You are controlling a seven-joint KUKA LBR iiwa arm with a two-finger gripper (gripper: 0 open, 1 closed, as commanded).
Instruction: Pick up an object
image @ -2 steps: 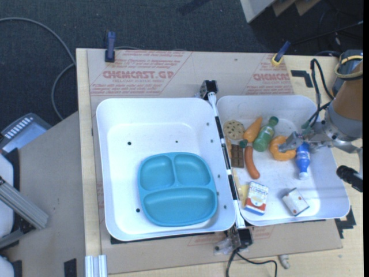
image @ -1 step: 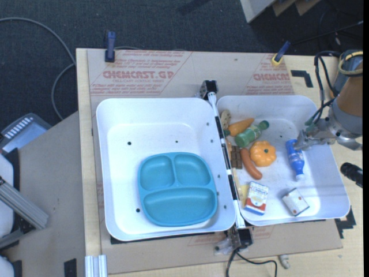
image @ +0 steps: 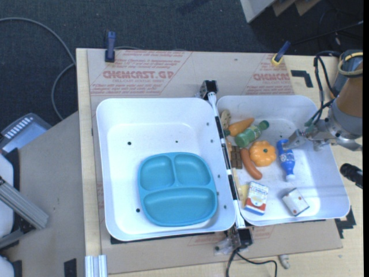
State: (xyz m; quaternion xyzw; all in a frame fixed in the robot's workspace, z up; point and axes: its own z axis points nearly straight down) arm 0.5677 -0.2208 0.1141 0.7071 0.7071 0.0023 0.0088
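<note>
The right bin (image: 323,206) holds several small things. A blue bottle with a white cap (image: 286,161) lies near its middle. Left of it sit an orange pumpkin (image: 262,153), a green bottle (image: 251,135), a carrot (image: 241,125) and a red sausage (image: 250,165). Toward the front lie a small printed carton (image: 256,198) and a white box (image: 294,201). My gripper (image: 298,136) reaches in from the right, low over the bin, just above the top end of the blue bottle. Nothing shows held in it.
The left bin (image: 115,126) contains a blue divided plate (image: 176,187). A brown strip (image: 235,156) and a pale item (image: 225,120) lie along the right bin's left wall. The arm's grey body (image: 346,111) hangs over the right bin's far right edge.
</note>
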